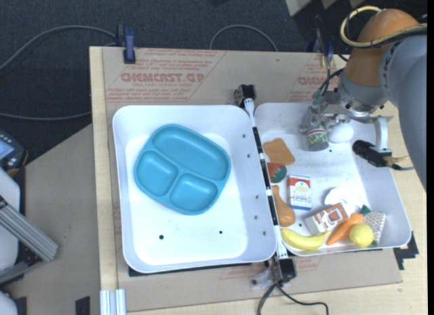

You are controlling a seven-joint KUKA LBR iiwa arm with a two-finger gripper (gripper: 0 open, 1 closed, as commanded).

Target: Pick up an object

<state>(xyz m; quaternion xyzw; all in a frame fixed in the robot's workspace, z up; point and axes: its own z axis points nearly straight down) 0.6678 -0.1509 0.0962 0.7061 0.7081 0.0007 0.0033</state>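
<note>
Pincer [319, 125]: low over the far end of the right bin [397, 202], arm coming in from the right. Spread or pressed together: cannot tell, the wrist hides the tips.

Directly under it: a small can [316, 139], upright, on the bin floor. Whether the pincer touches it cannot be made out. White egg [341, 133] just beside the can, on its right.

Further out, same bin: brown biscuit [278, 150] by the left wall, carton [299, 192] in the middle. At the near end, a crowded heap: banana [303, 240], carrot [344, 227], lemon [361, 236].

Left bin [129, 225]: blue tray [182, 168] alone, well apart from the arm.

Progress, as judged: nothing is seen lifted. Everything appears to rest on a bin floor. The approach looks done, with the can as the likely target. Left to do: a confirmed pinch, then a lift clear of the floor.

Risk: the egg sits close enough to get knocked.
</note>
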